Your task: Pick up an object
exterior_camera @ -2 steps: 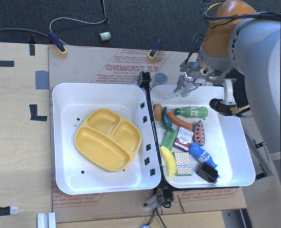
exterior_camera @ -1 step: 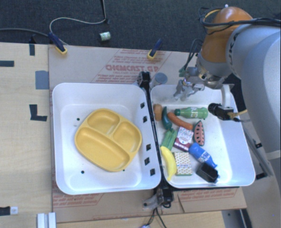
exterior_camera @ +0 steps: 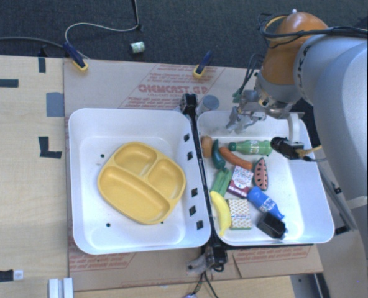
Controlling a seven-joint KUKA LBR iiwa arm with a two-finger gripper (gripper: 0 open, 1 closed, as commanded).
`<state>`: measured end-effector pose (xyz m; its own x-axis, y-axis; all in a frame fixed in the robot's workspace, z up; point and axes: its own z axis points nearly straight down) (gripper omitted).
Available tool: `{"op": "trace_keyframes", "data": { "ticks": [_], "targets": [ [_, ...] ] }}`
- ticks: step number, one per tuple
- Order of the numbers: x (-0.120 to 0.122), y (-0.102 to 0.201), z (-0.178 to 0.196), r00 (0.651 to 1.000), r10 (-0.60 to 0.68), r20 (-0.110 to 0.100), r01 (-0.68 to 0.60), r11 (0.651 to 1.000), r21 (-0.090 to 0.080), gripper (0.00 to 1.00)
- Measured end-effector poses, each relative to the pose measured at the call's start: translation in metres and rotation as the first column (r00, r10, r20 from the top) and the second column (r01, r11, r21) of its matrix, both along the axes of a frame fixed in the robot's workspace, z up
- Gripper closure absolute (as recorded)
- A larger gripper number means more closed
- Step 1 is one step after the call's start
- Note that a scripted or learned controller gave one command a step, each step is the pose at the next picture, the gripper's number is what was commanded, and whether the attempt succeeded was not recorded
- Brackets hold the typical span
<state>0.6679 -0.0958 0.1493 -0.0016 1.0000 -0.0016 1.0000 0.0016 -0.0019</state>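
Note:
My gripper (exterior_camera: 240,122) hangs over the far left part of the right bin (exterior_camera: 308,194), just above and apart from the pile of objects. Below it lie a green bottle (exterior_camera: 252,146), an orange carrot (exterior_camera: 236,158) and a small brown piece (exterior_camera: 206,144). Farther forward are a watermelon slice (exterior_camera: 261,174), a red and white carton (exterior_camera: 240,180), a blue bottle (exterior_camera: 261,200), a banana (exterior_camera: 220,210), a small patterned box (exterior_camera: 239,215) and a black block (exterior_camera: 272,226). I see nothing held in the gripper.
The left bin (exterior_camera: 84,166) holds a yellow divided plate (exterior_camera: 142,182). A black divider with clips (exterior_camera: 195,166) runs between the two bins. The arm's grey body (exterior_camera: 339,104) looms over the right bin's far right side. Cables and blue clamps lie behind the bins.

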Motion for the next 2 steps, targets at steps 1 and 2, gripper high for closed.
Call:
{"op": "trace_keyframes", "data": {
  "ticks": [1,2],
  "targets": [
    [-0.0001,-0.0115,-0.0102,1.0,-0.001,0.0,0.001,1.0,0.0,1.0],
    [0.0002,-0.0042,-0.0048,1.0,-0.001,0.001,0.001,1.0,0.0,1.0]
  ]
}}
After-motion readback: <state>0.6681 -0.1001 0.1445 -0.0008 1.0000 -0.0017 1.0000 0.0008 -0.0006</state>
